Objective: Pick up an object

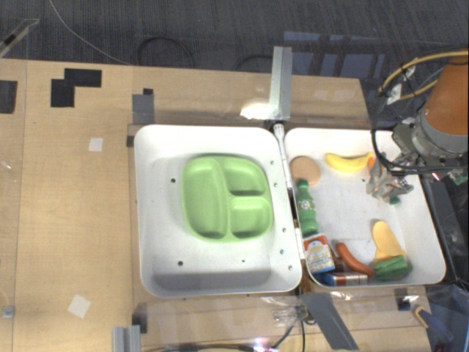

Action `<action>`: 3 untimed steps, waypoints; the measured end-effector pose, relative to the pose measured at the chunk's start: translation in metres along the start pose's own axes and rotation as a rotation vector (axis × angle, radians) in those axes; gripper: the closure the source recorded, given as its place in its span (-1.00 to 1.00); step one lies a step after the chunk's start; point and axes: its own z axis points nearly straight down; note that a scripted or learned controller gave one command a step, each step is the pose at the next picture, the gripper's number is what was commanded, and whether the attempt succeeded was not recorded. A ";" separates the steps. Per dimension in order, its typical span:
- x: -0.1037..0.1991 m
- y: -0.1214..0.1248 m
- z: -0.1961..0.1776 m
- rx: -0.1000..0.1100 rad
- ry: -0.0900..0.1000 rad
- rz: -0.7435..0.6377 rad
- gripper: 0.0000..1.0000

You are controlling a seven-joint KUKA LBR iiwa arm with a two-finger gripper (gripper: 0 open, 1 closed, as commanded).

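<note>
claw (386,189) low over the right bin (432,229), beside the banana (347,161); its state cannot be told. along the bin's left and near edges: bottle (305,207), carton (319,255), sausage (352,259). left bin (157,218) holds a green tray (223,198).

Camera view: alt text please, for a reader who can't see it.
The gripper hangs over the right bin, near a banana, with a green bottle and other small items along its edges. The left bin holds a green divided plate.
</note>
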 end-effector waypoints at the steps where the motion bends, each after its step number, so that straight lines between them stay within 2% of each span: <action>1: 0.028 -0.031 0.055 -0.002 0.001 -0.223 1.00; 2: 0.027 -0.031 0.054 -0.001 -0.001 -0.224 -1.00; 3: -0.025 -0.042 0.110 0.005 -0.007 -0.230 -1.00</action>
